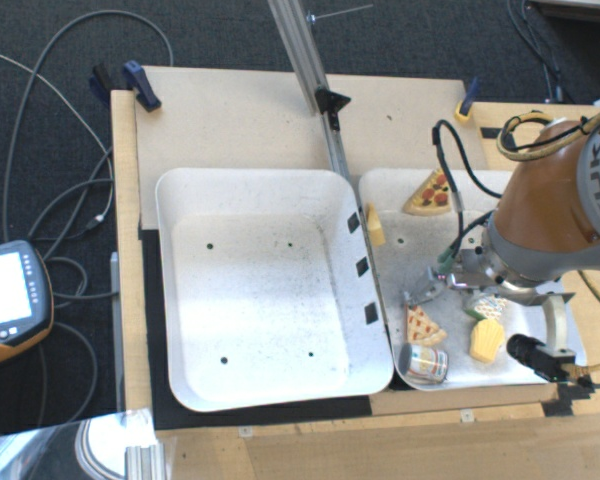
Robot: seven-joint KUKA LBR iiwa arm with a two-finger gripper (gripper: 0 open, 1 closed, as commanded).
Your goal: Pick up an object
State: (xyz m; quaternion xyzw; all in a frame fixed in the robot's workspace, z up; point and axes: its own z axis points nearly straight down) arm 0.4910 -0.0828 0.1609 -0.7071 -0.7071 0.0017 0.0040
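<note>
Bench point(230, 118): pale board | floor point(50, 88): dark carpet, cables | bins point(250, 288): white

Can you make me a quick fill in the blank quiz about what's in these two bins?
1. The pizza slice at the far end lies in the ____ bin.
2. The corn cob is coloured ____.
3. The can lies on its ____.
4. The arm's band is ____.

Answers: right; yellow; side; orange

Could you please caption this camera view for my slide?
Arm's tool low in right bin among pizza slices, corn and can.
</note>
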